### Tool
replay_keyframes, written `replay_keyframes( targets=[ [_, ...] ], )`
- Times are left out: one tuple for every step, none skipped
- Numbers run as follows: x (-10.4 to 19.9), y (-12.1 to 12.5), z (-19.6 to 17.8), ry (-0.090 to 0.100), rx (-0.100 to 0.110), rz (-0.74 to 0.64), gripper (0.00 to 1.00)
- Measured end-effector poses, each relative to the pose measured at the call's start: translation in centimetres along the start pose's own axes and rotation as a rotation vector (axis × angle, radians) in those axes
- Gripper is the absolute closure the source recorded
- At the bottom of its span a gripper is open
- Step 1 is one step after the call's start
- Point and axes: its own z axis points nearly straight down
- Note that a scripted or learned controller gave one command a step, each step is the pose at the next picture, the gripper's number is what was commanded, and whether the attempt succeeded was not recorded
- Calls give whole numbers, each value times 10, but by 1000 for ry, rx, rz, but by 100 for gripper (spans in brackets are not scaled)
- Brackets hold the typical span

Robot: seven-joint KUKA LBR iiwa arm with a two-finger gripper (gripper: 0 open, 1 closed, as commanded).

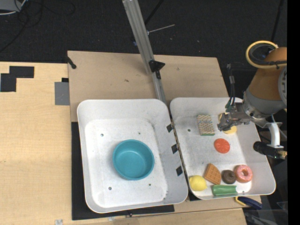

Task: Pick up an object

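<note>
A tan board [187, 76] lies under the far edges of two white bins, with a slanted metal rail [140, 32] rising over its far edge. To its left a pale wood table [33, 149] bears black and grey patches along its far edge. Beyond is dark carpet [84, 22] with loose cables [18, 3] at the far left corner.

The arm [267, 86] reaches in from the right, orange band up, wrist bent down; its gripper [227, 122] hangs low, pointing left.
</note>
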Motion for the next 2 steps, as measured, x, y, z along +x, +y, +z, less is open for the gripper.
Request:
replay_keyframes(
  targets=[
    [-5, -3, -44, 0, 1, 1, 100],
    [-10, 0, -87, 0, 1, 1, 100]
  ],
)
